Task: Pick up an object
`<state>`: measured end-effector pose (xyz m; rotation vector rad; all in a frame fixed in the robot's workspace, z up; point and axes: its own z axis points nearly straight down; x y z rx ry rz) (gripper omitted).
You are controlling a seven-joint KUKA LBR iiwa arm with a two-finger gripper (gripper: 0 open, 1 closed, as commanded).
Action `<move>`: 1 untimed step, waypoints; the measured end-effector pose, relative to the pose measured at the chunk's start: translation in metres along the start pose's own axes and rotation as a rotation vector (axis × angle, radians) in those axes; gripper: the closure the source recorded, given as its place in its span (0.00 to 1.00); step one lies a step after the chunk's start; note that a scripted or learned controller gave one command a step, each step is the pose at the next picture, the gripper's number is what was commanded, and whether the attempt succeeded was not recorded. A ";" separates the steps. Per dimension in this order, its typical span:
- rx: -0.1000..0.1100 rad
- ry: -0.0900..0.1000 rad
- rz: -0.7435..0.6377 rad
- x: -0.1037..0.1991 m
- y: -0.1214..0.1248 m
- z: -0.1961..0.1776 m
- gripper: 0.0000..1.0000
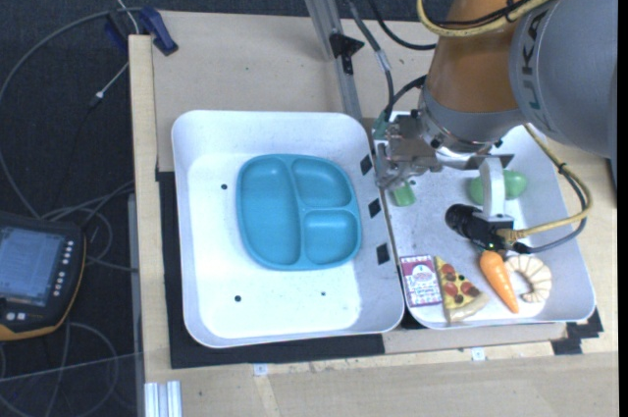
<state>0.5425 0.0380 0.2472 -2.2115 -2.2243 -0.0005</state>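
Low over the right bin, the end effector sits above a green object, presumably to grasp it; its grip state I cannot tell; the left bin carries a blue tray

Even overhead light, soft shadows, mild glare on white bins, slightly soft focus.
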 end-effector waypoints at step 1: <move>0.003 -0.001 0.000 0.054 -0.004 0.016 1.00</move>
